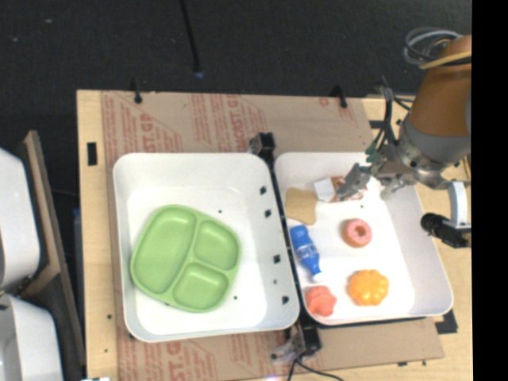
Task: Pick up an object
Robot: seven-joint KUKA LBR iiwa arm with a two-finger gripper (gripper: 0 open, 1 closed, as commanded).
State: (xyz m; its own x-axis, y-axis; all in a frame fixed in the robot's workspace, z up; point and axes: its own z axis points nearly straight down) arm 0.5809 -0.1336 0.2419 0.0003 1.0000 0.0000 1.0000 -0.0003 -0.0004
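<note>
Likely target, my call: tan block (302, 205) in the right bin (429, 280), by its left wall. It's at 8 o'clock from my gripper (352, 182), near. Can't tell the gripper's state. Pink donut (357, 232) at 6; blue bottle (305, 250), long axis 12–6, beyond. Wall crowds the left; approach from 3.
</note>
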